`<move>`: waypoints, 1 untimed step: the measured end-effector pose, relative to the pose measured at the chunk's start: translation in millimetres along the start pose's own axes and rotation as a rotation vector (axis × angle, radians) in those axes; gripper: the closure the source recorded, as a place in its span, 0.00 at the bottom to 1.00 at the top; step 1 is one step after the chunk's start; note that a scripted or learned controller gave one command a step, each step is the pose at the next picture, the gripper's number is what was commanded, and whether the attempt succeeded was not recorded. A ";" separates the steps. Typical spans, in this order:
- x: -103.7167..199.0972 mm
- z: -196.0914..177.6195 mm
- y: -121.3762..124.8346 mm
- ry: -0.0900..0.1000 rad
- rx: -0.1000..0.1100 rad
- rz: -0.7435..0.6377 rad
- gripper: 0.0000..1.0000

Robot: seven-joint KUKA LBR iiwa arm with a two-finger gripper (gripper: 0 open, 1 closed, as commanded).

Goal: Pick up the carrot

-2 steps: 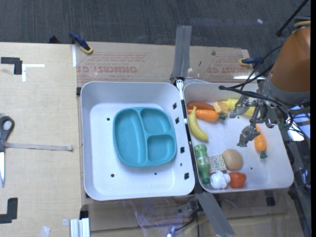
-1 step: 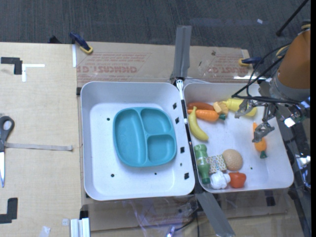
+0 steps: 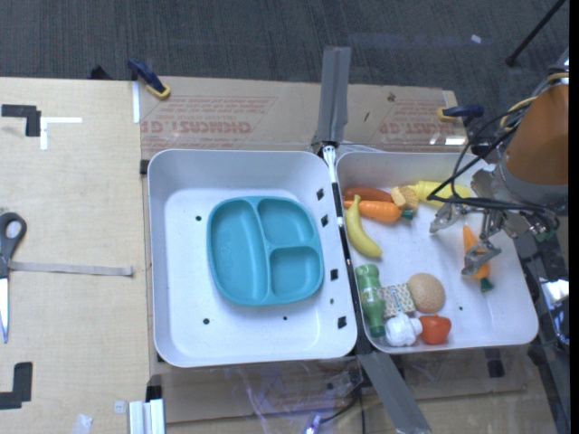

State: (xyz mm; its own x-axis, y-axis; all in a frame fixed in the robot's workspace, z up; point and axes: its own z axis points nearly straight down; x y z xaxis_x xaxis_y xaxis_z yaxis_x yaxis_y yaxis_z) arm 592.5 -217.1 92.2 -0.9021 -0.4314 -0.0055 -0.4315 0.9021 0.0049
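- Judging the task as about halfway: the grey arm with its orange band (image 3: 543,138) reaches in from the right over the right-hand shallow white plastic bin (image 3: 507,328), and the two metal fingers (image 3: 474,260) appear clenched on a small orange carrot with a green stub end (image 3: 477,259), which hangs between them, tilted, near the bin's right wall.
- Whether the carrot is lifted off the bin floor or touching it, I cannot tell from this slant; the lift and a secure carry look like what is left.
- The pale wooden bench (image 3: 72,206) carries both bins side by side, touching along a shared edge, with a brown cardboard sheet (image 3: 235,120) behind them and dark grey carpet (image 3: 226,16) beyond.
- The left-hand shallow white bin (image 3: 172,324) holds a turquoise three-compartment plastic plate (image 3: 267,250) lying flat.
- The right-hand bin is crowded on its left side: a yellow toy banana (image 3: 362,233), a second, larger orange carrot-like toy (image 3: 378,211) just beside it, a yellow corn-like piece (image 3: 434,191), a green bottle (image 3: 368,292), a tan round bread roll (image 3: 425,290), a red tomato-like toy (image 3: 435,329) and a white lump (image 3: 400,331).
- These lie well apart from the held carrot.
- Metal scissors (image 3: 7,242) lie at the bench's left edge, and two blue-and-yellow clamps (image 3: 149,78) pin the cardboard.
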 end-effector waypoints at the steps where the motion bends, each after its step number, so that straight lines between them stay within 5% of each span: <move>1: -1.9 -11.1 -1.0 -0.004 0.006 -0.003 1.00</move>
State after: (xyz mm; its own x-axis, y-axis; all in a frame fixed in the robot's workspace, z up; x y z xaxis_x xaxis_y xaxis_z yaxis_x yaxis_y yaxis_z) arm 594.6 -217.3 103.3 -0.9009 -0.4338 -0.0096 -0.4338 0.9010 -0.0007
